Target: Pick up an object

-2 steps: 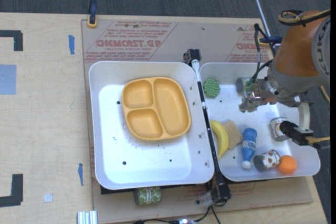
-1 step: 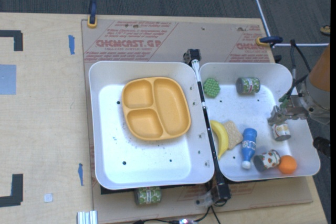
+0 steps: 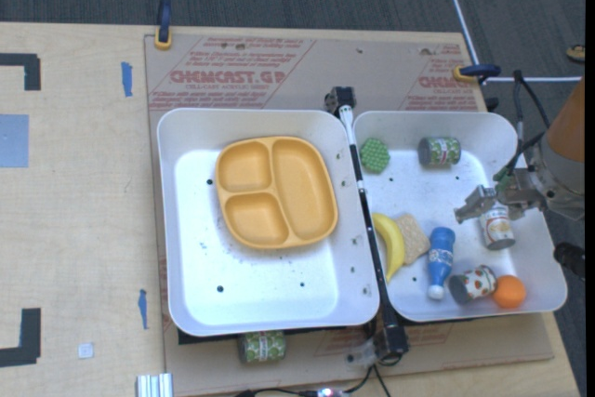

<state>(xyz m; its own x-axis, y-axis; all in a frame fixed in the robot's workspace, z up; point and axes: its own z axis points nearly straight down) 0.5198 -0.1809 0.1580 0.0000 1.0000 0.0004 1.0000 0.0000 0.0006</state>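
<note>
Gripper (image 3: pixel 476 203) low in right bin (image 3: pixel 409 130), beside jar (image 3: pixel 499 229); finger state untellable. Step: approach. Next: centre over jar, descend, close.

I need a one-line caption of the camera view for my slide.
The gripper hovers in the right bin near a small jar, blue bottle and banana; a yellow divided plate sits in the left bin.

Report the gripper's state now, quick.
Two-finger gripper: fingers spread open, holding nothing, just beside the small white-labelled jar in the right white bin.
</note>
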